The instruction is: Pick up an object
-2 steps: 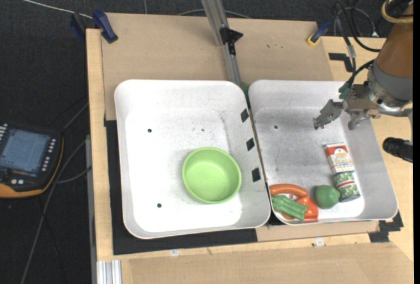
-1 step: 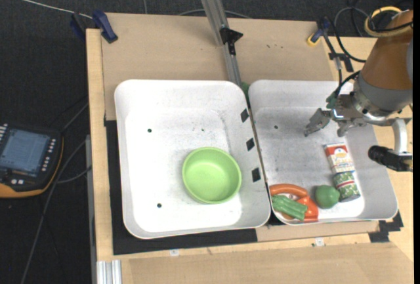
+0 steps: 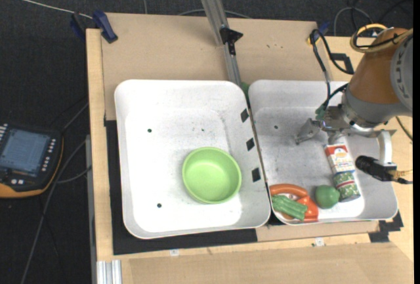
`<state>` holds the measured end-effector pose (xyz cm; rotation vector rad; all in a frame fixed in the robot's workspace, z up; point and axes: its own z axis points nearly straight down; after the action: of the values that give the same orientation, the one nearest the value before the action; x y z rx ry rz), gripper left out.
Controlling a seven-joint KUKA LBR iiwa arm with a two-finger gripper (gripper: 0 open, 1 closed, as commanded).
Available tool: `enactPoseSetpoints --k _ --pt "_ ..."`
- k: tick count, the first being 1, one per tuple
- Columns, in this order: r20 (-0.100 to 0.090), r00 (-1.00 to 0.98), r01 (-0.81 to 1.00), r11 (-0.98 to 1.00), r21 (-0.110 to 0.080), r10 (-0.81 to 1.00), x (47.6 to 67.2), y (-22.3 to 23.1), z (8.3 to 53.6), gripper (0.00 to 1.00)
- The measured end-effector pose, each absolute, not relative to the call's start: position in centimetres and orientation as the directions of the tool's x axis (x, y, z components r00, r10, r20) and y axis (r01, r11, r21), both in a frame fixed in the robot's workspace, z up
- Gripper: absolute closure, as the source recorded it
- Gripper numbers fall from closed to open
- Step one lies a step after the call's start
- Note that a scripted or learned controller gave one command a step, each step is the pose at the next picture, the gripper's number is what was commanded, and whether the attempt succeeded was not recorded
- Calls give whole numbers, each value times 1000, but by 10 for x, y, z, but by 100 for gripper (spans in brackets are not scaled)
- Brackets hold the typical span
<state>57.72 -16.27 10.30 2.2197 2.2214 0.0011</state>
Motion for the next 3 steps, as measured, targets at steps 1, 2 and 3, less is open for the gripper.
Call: enactPoseSetpoints --k 1,2,3 --pt "0 -1 1000 1 3 1000 578 -163 115 100" --pt "-1 0 1000 0 4 1000 576 -166 158 100" --pt "-1 -1 1000 1 6 1000 581 -166 220 100"
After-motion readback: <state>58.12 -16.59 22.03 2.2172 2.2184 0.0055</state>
